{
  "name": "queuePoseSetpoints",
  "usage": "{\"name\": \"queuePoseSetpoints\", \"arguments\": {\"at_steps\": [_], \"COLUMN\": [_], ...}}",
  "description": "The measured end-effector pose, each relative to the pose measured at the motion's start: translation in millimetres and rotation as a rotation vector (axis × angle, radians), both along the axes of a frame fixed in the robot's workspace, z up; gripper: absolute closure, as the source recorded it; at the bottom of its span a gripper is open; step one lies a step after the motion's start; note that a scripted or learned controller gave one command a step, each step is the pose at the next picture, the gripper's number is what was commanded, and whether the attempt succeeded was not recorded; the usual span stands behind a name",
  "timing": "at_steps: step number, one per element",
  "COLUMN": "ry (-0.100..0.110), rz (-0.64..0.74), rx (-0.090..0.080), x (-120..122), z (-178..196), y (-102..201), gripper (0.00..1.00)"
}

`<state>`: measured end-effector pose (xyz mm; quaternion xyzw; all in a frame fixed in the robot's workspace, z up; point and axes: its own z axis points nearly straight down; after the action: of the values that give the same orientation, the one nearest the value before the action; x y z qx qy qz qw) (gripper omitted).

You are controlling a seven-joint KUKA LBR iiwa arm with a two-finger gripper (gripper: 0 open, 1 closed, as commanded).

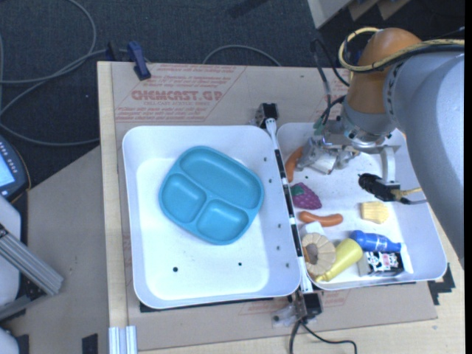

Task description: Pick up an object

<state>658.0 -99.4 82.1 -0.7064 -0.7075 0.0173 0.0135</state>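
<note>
Several toys crowd our end effector (324,158) at the right bin's (431,260) 11 o'clock; finger state unclear to us; it may snag the orange carrot (293,164).

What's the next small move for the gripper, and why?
Probably a short shift toward the bin's left wall, then descend. The gripper sits at the upper left of the right bin with nothing visibly between its fingers, and the orange carrot-like toy lies just beside it, nearest of the objects.
</note>
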Motion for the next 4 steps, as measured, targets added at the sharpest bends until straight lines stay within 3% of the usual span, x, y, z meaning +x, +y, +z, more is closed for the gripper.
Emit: {"name": "queuePoseSetpoints", "arguments": {"at_steps": [1, 2, 4], "ry": [-0.011, -0.014, -0.014], "rz": [0.0, -0.002, -0.003], "rx": [0.008, -0.005, -0.003], "x": [2.3, 2.3, 2.1], "z": [-0.2, 1.2, 0.8], "y": [-11.1, -4.5, -5.0], "gripper": [0.0, 0.0, 0.0]}}
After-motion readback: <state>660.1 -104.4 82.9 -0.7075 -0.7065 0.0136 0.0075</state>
